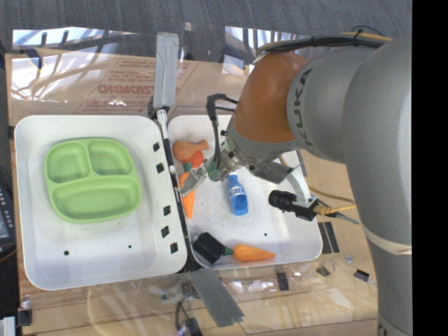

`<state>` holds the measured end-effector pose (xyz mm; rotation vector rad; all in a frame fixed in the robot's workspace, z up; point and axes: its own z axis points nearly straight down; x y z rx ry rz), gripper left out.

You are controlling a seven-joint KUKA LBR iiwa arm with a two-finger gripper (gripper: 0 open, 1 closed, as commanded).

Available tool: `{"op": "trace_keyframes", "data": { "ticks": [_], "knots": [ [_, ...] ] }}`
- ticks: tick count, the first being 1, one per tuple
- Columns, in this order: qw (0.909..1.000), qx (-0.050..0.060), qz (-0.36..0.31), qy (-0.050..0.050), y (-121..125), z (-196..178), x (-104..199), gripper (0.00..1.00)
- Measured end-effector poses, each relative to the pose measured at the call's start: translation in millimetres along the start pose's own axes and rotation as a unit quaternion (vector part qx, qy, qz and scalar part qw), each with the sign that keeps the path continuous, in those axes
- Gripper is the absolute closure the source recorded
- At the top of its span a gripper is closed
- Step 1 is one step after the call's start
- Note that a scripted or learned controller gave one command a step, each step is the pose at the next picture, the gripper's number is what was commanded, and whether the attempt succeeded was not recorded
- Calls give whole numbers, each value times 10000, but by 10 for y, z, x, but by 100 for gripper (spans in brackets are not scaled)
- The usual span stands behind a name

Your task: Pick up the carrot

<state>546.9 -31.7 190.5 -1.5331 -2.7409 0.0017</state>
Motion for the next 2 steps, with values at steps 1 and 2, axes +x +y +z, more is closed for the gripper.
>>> {"op": "trace_keyframes", "data": {
  "ticks": [1, 2],
  "knots": [
    [9962, -11, -866, -12, -183, -17, -506, 0],
    [9850, -1, -1723, -6, -137, 997, -681, 0]
  ]
}}
